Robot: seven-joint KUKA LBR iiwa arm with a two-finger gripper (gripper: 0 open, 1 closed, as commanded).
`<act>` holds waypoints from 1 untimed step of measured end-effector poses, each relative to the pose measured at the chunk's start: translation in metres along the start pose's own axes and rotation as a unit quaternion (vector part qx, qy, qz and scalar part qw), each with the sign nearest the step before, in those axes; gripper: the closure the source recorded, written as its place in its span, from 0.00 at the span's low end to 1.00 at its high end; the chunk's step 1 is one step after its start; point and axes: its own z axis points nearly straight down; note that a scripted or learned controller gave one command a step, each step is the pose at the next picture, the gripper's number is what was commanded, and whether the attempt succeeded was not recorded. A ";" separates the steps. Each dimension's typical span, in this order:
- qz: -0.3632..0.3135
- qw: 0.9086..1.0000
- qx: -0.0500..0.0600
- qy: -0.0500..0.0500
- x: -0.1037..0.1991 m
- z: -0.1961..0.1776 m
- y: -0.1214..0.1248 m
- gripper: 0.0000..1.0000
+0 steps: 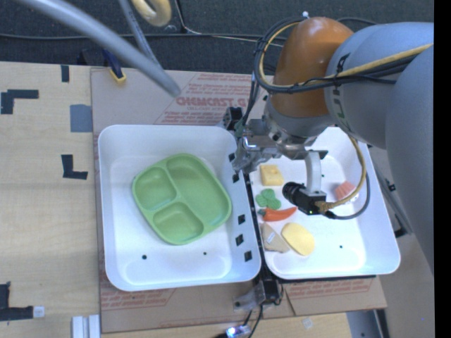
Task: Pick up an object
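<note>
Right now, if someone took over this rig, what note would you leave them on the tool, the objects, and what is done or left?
Tool: low over the wall between the bins, near the right bin's upper-left corner in the view; nothing visibly held.
Left bin: green divided plate.
Right bin: yellow cheese block, green piece, orange carrot, yellow lemon-like piece, tan piece, pink piece.
Done: nothing picked yet.
Left: grasp and lift one object.
</note>
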 end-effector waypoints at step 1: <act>0.001 1.000 0.001 -0.001 0.043 0.013 -0.034 1.00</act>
